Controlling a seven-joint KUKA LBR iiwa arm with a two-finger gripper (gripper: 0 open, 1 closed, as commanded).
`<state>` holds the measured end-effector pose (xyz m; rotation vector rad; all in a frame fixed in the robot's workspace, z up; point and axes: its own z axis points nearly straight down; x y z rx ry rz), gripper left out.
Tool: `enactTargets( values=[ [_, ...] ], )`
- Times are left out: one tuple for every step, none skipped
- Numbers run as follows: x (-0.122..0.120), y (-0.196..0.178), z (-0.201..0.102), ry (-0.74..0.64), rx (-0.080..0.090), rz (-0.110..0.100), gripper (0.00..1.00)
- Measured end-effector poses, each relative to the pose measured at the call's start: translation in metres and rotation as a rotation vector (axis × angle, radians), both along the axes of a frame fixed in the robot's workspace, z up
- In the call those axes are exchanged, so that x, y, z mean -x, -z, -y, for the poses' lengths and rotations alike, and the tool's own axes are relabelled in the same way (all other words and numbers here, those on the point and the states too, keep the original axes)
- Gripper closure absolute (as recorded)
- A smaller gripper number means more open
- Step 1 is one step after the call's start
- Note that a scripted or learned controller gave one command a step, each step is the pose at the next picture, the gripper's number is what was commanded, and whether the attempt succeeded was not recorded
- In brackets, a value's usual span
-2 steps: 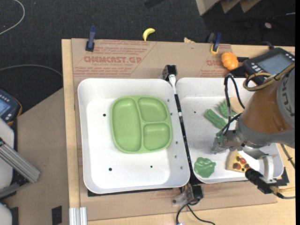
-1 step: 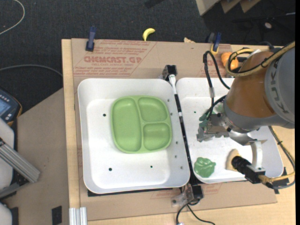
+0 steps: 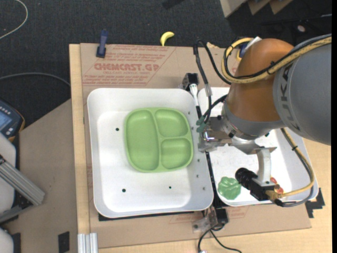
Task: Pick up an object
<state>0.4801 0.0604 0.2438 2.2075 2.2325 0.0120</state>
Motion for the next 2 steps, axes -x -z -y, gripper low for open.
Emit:
enactTargets(
  values=[
    [-0.001, -0.120, -0.010, 0.007, 0.001, 0.008, 1.00],
    [0.000, -0.204, -0.056, 0.005, 0.000, 0.005, 1.00]
  ],
)
